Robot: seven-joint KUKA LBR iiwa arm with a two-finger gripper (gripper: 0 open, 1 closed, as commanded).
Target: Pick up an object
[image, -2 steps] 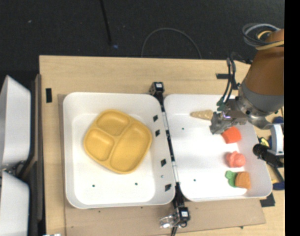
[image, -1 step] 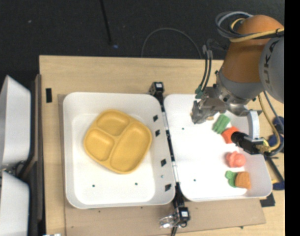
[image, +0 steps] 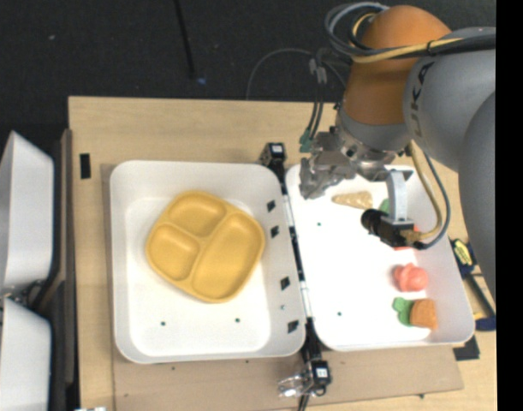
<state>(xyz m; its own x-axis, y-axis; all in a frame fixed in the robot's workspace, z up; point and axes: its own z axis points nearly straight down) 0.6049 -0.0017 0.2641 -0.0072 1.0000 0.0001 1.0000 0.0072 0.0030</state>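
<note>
1. The gripper (image: 315, 181) sits low over the far-left corner of the right bin (image: 347, 289). From this angle I cannot tell whether it is wide or narrow, and I see nothing held in it.
2. The closest candidate is the beige wedge (image: 353, 199), lying flat on the bin floor just right of the gripper and apart from it.
   - It looks thin, light and probably stiff, like toy food.
   - It sits low, so I judge a pinch across its short width is likelier to hold than one along its length.
3. The pink piece (image: 408, 276) lies toward the near-right of the same bin. It is rounded and looks like smooth plastic, so it may roll or slip. I would take it across the middle.
4. The orange-and-green piece (image: 419, 313) sits just nearer than the pink one, by the near-right wall. The wall leaves little room on that side.
5. The left bin (image: 133, 315) holds a yellow divided plate (image: 205, 245). It is broad, rigid and shallow, and only its rim looks graspable.
6. I can read no brands, labels or writing anywhere.
</note>
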